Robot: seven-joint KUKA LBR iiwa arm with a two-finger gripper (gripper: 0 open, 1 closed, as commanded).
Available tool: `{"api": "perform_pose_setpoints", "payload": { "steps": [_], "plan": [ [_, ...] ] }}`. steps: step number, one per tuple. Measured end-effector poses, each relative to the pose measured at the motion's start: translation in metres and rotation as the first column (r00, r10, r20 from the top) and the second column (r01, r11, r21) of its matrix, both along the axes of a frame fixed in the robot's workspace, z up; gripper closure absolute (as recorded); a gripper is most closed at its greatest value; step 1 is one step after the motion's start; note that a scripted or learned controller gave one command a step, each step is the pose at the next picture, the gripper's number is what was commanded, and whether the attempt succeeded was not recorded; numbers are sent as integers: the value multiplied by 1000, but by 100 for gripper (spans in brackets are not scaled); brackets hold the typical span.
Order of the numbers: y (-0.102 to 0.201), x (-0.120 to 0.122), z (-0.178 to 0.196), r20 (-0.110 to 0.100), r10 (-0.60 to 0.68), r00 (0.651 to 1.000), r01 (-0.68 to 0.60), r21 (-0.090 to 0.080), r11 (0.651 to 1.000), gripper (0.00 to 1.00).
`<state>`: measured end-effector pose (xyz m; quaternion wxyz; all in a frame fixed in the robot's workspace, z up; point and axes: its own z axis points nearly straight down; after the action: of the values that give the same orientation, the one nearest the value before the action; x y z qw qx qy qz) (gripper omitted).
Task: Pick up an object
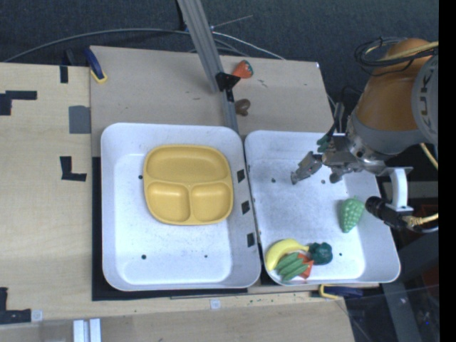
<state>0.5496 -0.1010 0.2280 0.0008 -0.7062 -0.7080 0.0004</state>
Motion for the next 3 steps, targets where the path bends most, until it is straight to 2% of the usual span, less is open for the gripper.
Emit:
{"api": "perform_pose_setpoints", "payload": {
  "steps": [1, 3],
  "plan": [
    [0, 0, 0, 0, 0, 1000, 0, 0, 1000, 0],
    [-12, -11, -122, -7, -2, 1000, 2, 0, 1000, 0]
  ]
}}
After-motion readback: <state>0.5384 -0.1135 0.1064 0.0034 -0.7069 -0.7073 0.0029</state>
